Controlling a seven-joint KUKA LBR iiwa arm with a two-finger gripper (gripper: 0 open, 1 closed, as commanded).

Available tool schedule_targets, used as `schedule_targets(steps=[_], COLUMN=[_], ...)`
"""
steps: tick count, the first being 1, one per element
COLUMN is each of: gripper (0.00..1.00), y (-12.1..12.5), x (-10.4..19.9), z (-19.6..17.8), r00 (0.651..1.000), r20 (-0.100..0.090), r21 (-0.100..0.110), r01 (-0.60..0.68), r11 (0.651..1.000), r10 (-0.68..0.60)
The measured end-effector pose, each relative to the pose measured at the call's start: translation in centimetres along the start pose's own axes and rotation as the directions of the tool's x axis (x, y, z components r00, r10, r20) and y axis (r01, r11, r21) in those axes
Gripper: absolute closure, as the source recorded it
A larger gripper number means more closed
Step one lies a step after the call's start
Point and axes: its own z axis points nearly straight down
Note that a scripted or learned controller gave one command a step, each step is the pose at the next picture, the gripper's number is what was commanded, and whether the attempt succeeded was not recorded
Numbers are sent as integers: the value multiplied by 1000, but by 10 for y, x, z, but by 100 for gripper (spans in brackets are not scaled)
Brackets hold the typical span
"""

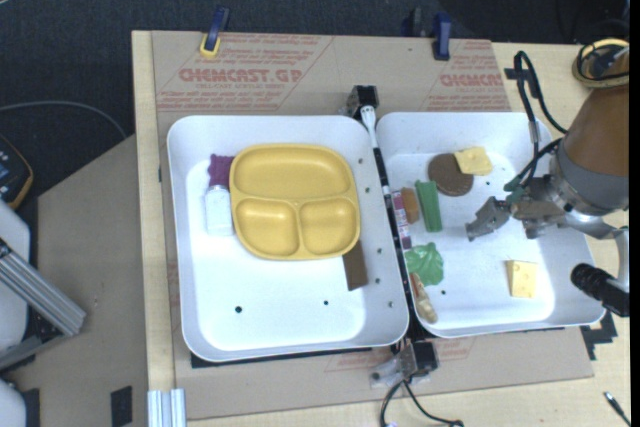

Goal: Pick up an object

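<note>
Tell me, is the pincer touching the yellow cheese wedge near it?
Apart. The camera view shows bare white bin floor between the pincer and the cheese wedge.

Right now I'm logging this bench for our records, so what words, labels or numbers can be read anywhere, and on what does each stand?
"CHEMCAST G.P": red print on the brown protective paper of the bench sheet, behind the left white bin.
"CHEMCAST", cut off at its end: the same red print on the paper behind the right white bin.
Fainter red lines above and below these words: too small to read.
The items in the bins carry no legible print.
</note>
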Motion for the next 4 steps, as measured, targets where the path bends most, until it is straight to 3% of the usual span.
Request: schedule_targets(steps=[1,3,4], gripper=[0,0,0], y=[3,-4,-3], x=[0,8,8], z=[-7,83,101], r00=[1000,1000,1000], r20=[3,1,2], r21=[-15,-10,-15], r01=[3,3,3], r11=[1000,1000,1000], r10=[-3,-3,-3])
